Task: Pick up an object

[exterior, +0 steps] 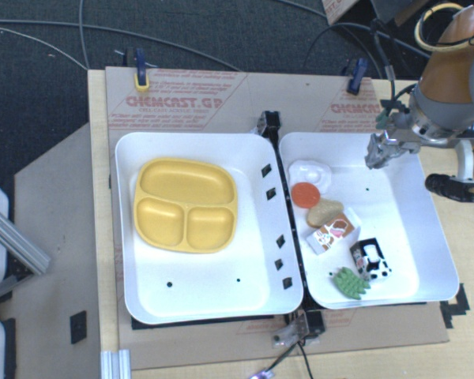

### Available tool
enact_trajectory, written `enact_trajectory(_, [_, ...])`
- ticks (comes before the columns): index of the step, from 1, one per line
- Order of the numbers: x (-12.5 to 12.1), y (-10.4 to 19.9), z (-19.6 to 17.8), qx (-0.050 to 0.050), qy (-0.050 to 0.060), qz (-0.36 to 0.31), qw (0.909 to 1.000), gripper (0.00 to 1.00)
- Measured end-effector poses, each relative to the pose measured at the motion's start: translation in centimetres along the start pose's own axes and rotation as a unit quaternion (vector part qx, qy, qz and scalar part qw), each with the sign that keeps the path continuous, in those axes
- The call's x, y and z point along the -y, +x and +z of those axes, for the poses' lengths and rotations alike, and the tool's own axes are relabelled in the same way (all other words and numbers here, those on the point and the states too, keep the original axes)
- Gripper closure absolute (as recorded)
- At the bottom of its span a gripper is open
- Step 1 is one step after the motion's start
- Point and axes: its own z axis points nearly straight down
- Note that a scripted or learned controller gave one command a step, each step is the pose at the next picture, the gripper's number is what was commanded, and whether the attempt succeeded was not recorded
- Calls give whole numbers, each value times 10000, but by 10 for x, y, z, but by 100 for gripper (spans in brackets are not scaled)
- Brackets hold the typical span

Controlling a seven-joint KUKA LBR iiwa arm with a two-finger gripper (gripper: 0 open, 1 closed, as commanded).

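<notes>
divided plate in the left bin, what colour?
Yellow. The divided plate shows plainly in the camera view, in the left bin.

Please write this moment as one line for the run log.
gripper: above right bin, upper part | held: nothing seen | toys: clustered at bin's left side | yellow tray: left bin

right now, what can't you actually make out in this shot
- Gripper, camera view: seen from above and small, so its finger state is unreadable, as is whether it touches the right bin.
- Arm: cut off by the right edge.
- Small box: print too small to read.
- Black-and-white toy and green item: too small to identify.
- White object: blends into the bin.
</notes>
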Motion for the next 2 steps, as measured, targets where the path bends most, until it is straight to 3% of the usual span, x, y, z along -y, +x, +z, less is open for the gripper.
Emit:
enact_trajectory(1, [-2,0,-51,3,-9,-2,10000,100])
enact_trajectory(2, [4,51,-35,-20,44,-18,10000,100])
